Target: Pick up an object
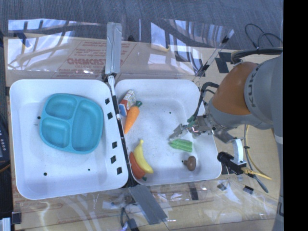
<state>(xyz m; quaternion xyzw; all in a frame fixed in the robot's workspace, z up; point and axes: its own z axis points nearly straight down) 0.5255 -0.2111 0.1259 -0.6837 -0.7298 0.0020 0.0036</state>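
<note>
Green bean pod [181, 145] is lying just under the gripper [185, 129]; finger state unclear, so closing on it comes next.

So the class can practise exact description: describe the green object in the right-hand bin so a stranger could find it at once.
Start at the right bin of the two white ones. Near its right wall, just below the gripper, lies the green object, flat on the floor. It is the bin's one green piece, longer than the round brown object below it, far from the banana and carrot.
</note>
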